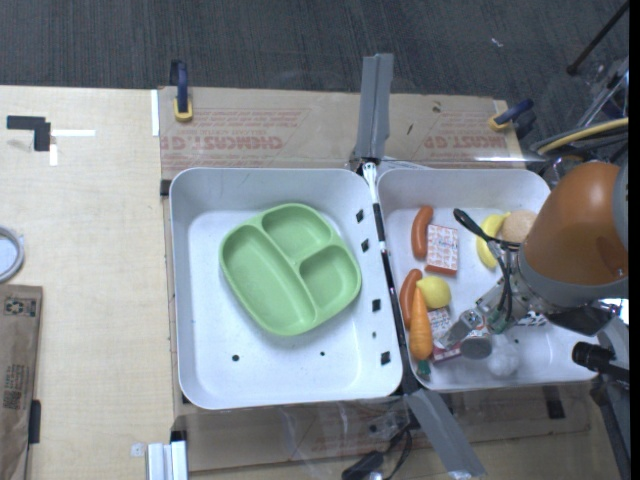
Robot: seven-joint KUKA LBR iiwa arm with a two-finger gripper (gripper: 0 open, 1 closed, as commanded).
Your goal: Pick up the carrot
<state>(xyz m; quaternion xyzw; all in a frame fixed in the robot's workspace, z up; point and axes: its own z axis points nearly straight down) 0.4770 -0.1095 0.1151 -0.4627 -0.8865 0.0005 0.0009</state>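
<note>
We see the carrot (419,330) at rt bin's (470,175) left wall; tool (490,318) nearby, finger state indeterminate.

1. You had a light wooden bench (90,268) carrying everything.
2. Two shallow white bins sat on it side by side: the left bin (190,298) and the right bin (520,368).
3. A sheet of printed cardboard (270,133) lay flat behind the bins.
4. A roll of tape (6,255) rested at the bench's left edge, with a brown paper bag (18,368) just below it.
</note>
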